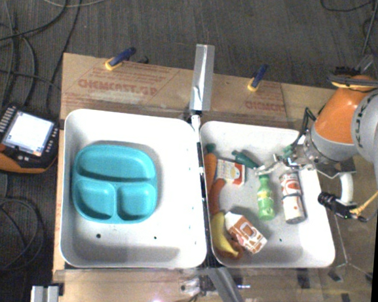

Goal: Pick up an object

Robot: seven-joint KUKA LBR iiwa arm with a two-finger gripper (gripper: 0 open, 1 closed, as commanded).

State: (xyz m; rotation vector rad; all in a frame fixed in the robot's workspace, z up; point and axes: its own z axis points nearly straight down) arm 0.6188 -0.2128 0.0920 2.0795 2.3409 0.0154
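Note:
The right bin [318, 250] holds several objects. A red and white can [293, 197] lies on its side near the right wall. Left of it lies a green bottle [265, 197]. A dark green item [245, 158] rests near the back, beside a small white and red carton [230, 172]. An orange carrot [209, 164] and a brown sausage [216, 191] lie along the left wall. At the front sit a banana [224, 235] and an orange and white carton [247, 233]. My gripper [285, 159] hangs low over the back right of this bin, just above the can and the bottle's cap.
The left bin [89, 243] bears a teal tray [115, 182] with three compartments. A metal divider post [201, 82] stands behind the gap between the bins. A handheld pendant [20, 137] lies left of the bench. The arm's orange band [338, 121] rises at the right.

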